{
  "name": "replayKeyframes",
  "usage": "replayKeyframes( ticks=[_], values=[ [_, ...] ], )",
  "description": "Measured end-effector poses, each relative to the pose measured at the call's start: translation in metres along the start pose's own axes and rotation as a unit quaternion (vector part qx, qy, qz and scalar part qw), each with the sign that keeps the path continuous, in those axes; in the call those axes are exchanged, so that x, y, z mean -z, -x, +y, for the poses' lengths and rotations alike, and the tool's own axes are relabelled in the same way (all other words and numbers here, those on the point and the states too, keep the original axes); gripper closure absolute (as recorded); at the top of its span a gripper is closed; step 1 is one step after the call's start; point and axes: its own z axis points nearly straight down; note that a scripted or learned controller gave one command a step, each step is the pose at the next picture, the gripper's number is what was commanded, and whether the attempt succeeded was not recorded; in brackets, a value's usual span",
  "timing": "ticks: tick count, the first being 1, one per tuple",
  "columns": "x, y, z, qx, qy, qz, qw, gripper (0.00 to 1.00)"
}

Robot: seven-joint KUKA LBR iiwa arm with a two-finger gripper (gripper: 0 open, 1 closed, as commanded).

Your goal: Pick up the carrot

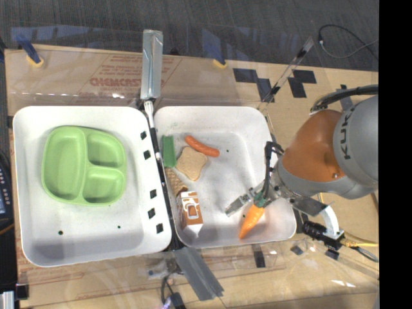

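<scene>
Camera view looks down at a slant on a worktop bearing two shallow white bins side by side. The left bin holds a green divided plate. The right bin holds the carrot, which lies near the bin's front right corner, its thick end up toward the arm and its tip pointing down toward the front wall. Elsewhere in that bin are a slice of bread, a sausage, a green stick by the dividing wall and a brown carton. The claw sits right at the carrot's thick end, with one finger reaching out to the left over the bin floor; its fingers look apart, and the carrot is not seen clamped between them. To do this step well, I judge the fingers should straddle the carrot across its width, not along its length, and take it on the thick half, where the taper is less likely to let it squirt out. The carrot lies close to the front and right walls, so the approach should come from above and keep the fingers off the rim. The close should be complete before any lift, and the lift straight up.
</scene>
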Motion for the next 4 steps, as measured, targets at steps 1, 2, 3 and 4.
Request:
replayKeyframes(
  ticks=[1,2,3,4],
  values=[
    [-0.010,-0.001,-0.004,0.108,0.000,0.000,0.9942,0.00],
    [0.077,0.022,0.047,0.101,0.001,-0.002,0.9949,0.00],
    [0.035,0.003,0.004,0.245,0.000,0.001,0.9695,0.00],
    [0.082,0.000,-0.005,0.020,0.001,-0.001,0.9998,0.00]
  ],
)
